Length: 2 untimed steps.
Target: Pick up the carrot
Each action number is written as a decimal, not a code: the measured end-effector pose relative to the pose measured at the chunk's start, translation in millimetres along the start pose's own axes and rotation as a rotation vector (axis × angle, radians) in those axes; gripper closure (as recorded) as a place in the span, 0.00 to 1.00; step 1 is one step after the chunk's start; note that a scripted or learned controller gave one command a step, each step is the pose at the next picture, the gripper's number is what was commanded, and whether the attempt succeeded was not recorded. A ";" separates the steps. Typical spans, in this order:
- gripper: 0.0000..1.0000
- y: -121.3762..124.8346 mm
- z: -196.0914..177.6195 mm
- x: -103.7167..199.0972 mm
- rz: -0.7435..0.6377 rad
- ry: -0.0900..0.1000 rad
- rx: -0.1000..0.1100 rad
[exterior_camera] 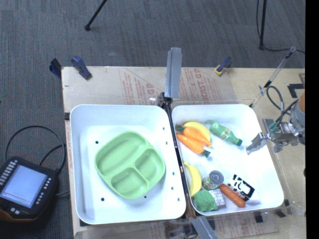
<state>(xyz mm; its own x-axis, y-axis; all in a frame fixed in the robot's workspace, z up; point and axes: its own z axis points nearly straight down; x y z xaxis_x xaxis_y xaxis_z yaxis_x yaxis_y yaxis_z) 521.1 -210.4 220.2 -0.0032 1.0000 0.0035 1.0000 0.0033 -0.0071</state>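
So far nothing is picked: the gripper (259,143), fingers apart and holding nothing, hangs at the right bin's (271,180) edge, well apart from the carrot (192,142).

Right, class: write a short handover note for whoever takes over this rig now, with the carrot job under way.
Gripper: at the right bin's right rim, holding nothing visible.
Carrots: two lie by the banana at upper left, the nearer carrot pointing towards the green bottle; another carrot lies at the bottom right.
Done: nothing lifted.
Left: reach in, grasp a carrot, raise it.
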 end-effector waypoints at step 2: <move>1.00 45.8 0.3 106.4 -0.509 -0.003 -0.002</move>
<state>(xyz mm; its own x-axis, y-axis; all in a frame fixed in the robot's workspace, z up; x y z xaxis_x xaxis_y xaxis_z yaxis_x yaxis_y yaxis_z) 566.6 -103.9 219.9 -0.4904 0.8715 0.0033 0.8715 0.4904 -0.0030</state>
